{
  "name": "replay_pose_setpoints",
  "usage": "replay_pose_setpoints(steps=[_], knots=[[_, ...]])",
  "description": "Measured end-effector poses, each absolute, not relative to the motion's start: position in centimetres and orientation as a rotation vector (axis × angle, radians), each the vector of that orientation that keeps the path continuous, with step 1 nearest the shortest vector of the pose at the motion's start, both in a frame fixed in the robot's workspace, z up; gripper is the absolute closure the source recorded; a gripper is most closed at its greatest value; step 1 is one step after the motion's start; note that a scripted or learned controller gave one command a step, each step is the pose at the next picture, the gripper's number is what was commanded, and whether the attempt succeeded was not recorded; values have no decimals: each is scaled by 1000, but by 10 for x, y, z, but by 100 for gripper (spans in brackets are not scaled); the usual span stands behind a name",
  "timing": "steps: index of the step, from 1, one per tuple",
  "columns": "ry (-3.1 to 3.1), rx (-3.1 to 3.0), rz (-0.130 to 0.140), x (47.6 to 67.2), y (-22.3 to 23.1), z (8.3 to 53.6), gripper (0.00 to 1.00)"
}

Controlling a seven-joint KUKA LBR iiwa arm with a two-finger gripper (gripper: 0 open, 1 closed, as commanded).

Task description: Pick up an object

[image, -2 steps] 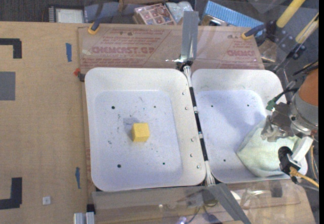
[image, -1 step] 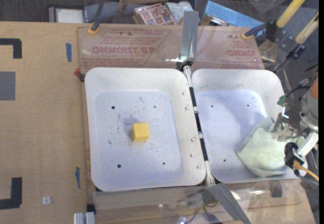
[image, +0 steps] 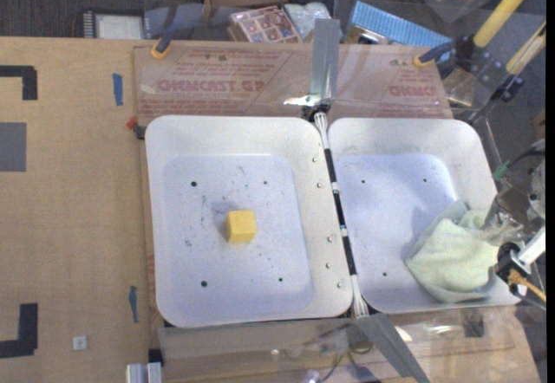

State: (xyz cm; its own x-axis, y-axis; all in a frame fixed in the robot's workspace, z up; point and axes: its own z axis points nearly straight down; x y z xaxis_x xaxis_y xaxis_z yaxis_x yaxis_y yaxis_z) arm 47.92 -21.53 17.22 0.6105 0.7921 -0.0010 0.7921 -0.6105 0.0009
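Pincer at right bin's far-right edge beside pale green cloth, grip state not discernible; cloth nearest, so best descend onto its bunched middle; yellow block lies mid left bin.

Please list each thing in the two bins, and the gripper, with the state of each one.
Yellow block: lies flat near the middle of the left bin, alone, untouched.
Cloth: crumpled in the near right corner of the right bin.
Gripper: at the right bin's right edge, beside the cloth; open or shut cannot be told.
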Motion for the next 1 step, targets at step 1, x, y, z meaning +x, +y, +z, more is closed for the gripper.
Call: replay_pose_setpoints(steps=[1], knots=[[1311, 2854, -1, 479, -213, 180, 100]])
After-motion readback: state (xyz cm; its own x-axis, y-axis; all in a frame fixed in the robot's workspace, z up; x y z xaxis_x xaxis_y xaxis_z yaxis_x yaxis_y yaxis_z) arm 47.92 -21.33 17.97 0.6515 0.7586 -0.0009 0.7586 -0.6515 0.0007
